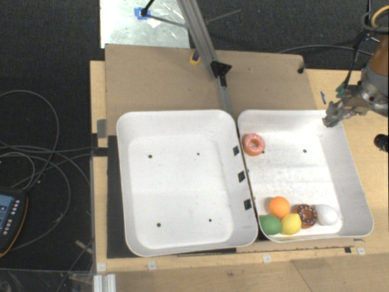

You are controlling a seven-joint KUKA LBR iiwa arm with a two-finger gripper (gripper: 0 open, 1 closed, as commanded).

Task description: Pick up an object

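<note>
White bins sit side by side; the right bin (349, 163) holds a pink doughnut (253, 143) near its left wall. Clustered at its near edge are an orange (279, 206), lime (271, 224), lemon (291, 223), chocolate doughnut (306, 215) and egg (327, 215). The gripper (333, 117) hangs over the far right rim, its grip impossible to tell.

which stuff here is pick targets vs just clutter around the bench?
Job:
pink donut, orange ball, green ball, yellow ball, chocolate donut, white ball, all in the right bin; gripper over that bin's far right rim.

Lying about:
left bin, grey pole, cables, handheld pendant.
</note>
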